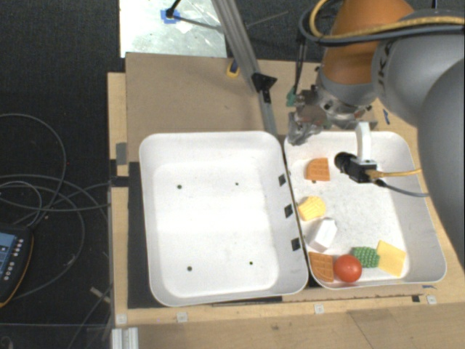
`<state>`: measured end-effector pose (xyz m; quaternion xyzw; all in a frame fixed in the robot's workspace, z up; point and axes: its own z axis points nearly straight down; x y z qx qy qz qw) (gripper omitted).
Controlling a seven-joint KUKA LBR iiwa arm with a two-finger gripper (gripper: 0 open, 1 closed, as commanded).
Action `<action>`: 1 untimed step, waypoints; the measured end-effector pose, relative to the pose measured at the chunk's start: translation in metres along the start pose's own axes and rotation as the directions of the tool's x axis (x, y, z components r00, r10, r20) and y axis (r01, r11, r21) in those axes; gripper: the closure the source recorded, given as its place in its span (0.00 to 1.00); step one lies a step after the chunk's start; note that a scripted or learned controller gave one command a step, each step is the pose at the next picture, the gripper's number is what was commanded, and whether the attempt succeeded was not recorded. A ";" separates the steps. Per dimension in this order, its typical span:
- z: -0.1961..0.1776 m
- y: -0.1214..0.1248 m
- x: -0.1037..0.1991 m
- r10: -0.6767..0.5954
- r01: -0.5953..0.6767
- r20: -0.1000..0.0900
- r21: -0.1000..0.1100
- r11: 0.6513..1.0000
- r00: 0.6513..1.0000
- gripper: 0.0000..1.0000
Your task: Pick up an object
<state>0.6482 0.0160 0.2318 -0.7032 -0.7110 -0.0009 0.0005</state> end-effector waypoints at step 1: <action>0.005 -0.009 0.046 0.002 -0.002 0.000 0.001 1.000 1.000 1.00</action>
